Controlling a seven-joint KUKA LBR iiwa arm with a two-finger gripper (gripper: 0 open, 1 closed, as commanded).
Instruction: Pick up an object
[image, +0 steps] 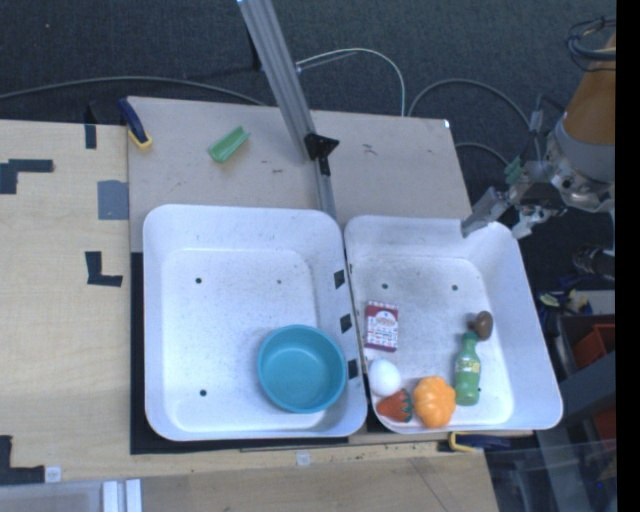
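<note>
I'm watching the grey two-finger gripper (487, 213) hovering at the right white plastic bin's (528, 290) far right corner, can't tell its grip state, while the little green plastic bottle (467, 370) is standing upright well down toward the near edge from it.

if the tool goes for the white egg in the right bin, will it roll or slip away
Probably both. The white egg looks smooth and rounded, so flat fingers may squeeze it out sideways. A push would likely roll it, though the red item and the bin wall beside it could stop it quickly. It looks like a toy, so likely light.
</note>
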